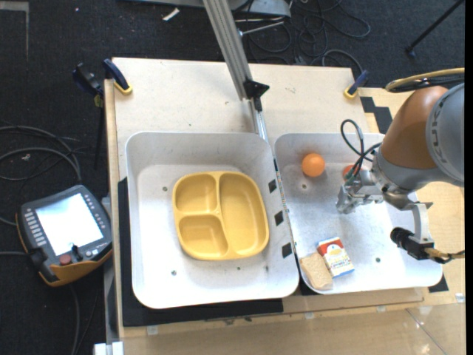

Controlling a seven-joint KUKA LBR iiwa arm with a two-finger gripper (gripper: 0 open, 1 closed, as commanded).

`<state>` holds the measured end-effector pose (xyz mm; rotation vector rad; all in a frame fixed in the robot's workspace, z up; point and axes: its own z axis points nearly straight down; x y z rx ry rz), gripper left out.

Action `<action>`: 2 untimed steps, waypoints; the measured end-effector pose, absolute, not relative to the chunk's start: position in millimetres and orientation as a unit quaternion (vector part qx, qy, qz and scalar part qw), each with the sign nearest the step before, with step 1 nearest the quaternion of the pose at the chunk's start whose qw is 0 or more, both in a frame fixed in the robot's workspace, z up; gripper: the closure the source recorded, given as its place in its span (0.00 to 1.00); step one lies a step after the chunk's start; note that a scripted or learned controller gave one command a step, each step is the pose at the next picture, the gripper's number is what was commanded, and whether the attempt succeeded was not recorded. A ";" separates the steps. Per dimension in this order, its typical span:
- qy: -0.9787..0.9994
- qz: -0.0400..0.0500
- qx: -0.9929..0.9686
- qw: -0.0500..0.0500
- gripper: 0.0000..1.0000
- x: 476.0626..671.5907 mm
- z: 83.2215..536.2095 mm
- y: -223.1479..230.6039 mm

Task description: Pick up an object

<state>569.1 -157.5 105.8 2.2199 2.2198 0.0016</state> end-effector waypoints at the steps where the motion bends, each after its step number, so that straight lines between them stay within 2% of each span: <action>1: 0.707 0.001 0.707 0.002 1.00 568.2 149.4 -161.7; 2: 0.708 0.001 0.707 0.002 1.00 562.1 195.1 -162.3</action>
